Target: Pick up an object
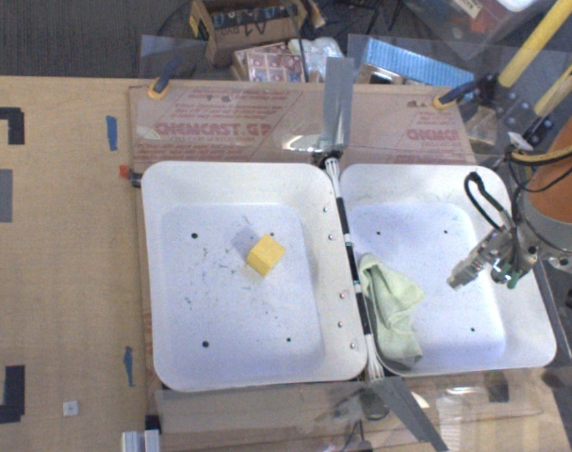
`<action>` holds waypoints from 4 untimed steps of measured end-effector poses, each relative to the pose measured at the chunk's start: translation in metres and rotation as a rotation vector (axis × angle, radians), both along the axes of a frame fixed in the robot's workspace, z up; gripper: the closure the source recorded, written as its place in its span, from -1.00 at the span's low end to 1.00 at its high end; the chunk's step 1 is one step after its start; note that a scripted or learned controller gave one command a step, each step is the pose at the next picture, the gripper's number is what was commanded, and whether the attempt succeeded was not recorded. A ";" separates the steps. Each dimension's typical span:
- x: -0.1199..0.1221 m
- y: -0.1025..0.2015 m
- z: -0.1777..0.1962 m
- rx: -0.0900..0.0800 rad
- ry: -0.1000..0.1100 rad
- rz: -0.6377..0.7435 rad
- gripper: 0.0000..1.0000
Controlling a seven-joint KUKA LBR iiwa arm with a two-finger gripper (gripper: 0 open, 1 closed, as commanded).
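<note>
Hovering over the right bin [535,342] just right of the pale green cloth [391,309], gripper [463,276] seemingly empty, finger state unclear, presumably positioning for a grasp.

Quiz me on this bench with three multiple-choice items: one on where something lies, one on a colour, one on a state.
1. Where does the block lie?
A. In the left bin
B. In the right bin
C. On the bench outside the bins

2. What colour is the cloth?
A. Red
B. Pale green
C. Black

3. How does the cloth lie?
A. Folded in a neat square
B. Hanging from the gripper
C. Crumpled against the right bin's left wall

Answers:
1 A: the yellow block sits near the middle of the left bin.
2 B: the cloth is light green against the white right bin.
3 C: it lies bunched by the divide between the bins, apart from the gripper, which hovers over the right bin.
</note>
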State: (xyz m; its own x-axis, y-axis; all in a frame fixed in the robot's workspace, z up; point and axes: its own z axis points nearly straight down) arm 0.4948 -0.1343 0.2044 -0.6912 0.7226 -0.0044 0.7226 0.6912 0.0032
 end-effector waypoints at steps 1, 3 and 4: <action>0.020 0.016 -0.027 0.000 0.002 0.189 1.00; 0.017 0.038 0.007 -0.002 -0.001 0.500 1.00; 0.030 0.152 0.017 -0.001 -0.002 0.359 1.00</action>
